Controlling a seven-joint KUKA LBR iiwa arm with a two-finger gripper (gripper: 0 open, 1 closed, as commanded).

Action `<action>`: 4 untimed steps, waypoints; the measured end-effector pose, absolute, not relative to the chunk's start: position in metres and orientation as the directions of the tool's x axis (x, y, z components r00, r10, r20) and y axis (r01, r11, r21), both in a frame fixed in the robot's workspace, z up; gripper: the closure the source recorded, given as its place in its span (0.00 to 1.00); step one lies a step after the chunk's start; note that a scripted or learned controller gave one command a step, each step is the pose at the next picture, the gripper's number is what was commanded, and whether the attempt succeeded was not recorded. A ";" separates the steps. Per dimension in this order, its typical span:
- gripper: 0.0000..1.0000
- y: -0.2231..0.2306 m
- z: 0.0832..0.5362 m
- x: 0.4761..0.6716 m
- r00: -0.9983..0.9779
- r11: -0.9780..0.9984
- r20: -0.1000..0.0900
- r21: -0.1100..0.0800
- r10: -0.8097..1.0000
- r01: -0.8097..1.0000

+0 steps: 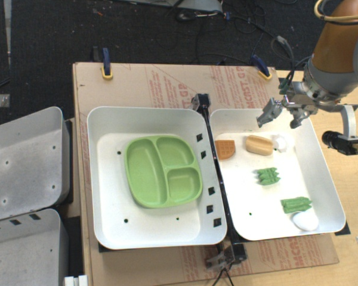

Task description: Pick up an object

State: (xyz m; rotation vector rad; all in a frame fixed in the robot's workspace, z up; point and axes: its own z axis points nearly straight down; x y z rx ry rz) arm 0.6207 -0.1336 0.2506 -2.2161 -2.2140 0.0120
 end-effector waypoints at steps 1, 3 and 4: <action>0.00 -0.133 0.257 0.623 -0.001 0.001 -0.001 0.000 1.000 1.000; 0.00 -0.139 0.149 0.625 0.001 -0.001 0.000 -0.005 1.000 1.000; 0.00 -0.139 0.097 0.625 0.001 -0.001 -0.001 -0.001 1.000 1.000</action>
